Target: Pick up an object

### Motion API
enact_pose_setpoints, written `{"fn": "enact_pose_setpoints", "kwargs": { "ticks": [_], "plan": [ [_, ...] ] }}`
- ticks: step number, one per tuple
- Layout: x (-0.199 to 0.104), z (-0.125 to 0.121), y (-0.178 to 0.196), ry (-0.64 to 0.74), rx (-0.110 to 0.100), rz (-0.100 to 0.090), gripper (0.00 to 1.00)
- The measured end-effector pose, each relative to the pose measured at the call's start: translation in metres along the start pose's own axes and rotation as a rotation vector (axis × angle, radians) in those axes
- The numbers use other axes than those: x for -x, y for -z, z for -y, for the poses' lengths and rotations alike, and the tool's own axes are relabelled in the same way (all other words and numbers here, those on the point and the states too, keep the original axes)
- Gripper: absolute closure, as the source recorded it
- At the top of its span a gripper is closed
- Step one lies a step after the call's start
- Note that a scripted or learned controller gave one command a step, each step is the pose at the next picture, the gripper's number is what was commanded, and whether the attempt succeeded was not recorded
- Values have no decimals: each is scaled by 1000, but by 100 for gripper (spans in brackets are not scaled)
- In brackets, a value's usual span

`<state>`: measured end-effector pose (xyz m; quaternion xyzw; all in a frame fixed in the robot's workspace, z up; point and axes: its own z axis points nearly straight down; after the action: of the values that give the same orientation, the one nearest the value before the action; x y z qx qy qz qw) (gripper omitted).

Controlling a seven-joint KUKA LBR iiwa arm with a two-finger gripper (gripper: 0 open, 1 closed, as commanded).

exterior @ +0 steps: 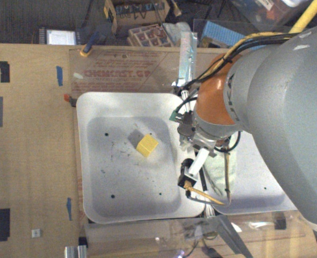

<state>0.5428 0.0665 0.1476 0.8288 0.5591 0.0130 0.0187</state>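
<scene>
A small yellow cube [147, 145] lies near the middle of the left white bin [94, 117], with its shadow falling to the upper left. My gripper [195, 137] hangs under the orange wrist band, over the rim shared by the two bins, roughly a cube's width or two to the right of the cube. The wrist body hides its tips. Nothing shows as held.
The grey arm covers most of the right bin [255, 195]. A pale greenish thing [222, 172] shows in that bin just below the wrist. The brown bench [29, 144] spreads to the left, and boxes and clutter [137, 9] stand beyond the far edge.
</scene>
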Motion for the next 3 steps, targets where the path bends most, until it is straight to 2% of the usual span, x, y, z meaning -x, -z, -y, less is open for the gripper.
{"fn": "enact_pose_setpoints", "kwargs": {
  "ticks": [1, 2, 3],
  "plan": [
    [-10, -6, 0, -199, -10, 14, 100],
    [-10, 12, 1, -437, 37, -1, 100],
    [-11, 11, 1, -467, 38, -3, 100]
  ]
}}
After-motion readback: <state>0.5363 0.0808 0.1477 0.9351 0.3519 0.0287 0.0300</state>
